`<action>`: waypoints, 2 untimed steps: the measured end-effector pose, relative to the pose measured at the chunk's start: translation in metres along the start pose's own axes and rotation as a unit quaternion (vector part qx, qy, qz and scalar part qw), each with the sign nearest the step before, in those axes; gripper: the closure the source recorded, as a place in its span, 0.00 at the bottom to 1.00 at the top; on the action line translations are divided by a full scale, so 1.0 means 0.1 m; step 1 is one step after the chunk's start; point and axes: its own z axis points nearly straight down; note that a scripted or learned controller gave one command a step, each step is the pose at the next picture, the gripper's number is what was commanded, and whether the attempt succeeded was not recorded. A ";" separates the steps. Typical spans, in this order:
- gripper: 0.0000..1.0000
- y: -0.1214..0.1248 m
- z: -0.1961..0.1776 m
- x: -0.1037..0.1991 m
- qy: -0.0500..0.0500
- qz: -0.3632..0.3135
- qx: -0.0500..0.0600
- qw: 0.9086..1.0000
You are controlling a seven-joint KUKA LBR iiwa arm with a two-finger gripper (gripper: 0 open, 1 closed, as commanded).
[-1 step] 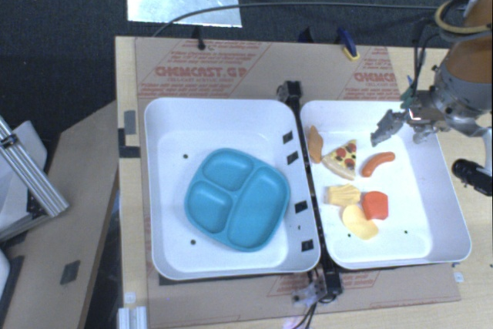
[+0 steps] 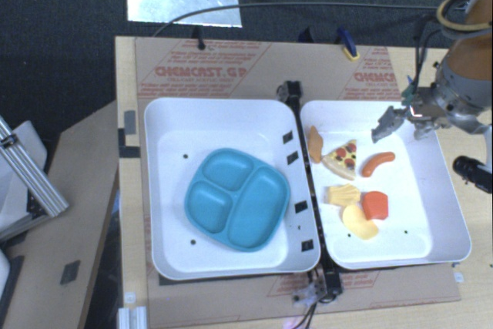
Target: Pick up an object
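Observation:
The right bin [image 2: 443,200] holds several toy foods: a tan bread piece [image 2: 314,144], a pizza slice [image 2: 341,159], a red-orange sausage [image 2: 377,162], a pale yellow cheese wedge [image 2: 342,194], an orange block [image 2: 375,205] and a yellow round piece [image 2: 359,223]. My gripper [image 2: 404,125] hovers over the bin's far right part, just above and to the right of the sausage. It is open, with nothing between its fingers [image 2: 385,124].
The left bin [image 2: 166,166] contains a blue divided plate [image 2: 237,199]. A black divider with clips [image 2: 300,166] runs between the bins. Cardboard [image 2: 231,69] lies under both. An aluminium frame [image 2: 27,173] stands at the far left, and cables [image 2: 420,50] hang by the arm.

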 end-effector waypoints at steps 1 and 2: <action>0.00 -0.08 0.60 0.01 0.000 0.001 0.003 1.000; 0.00 -0.08 1.22 -0.02 0.001 0.002 0.003 1.000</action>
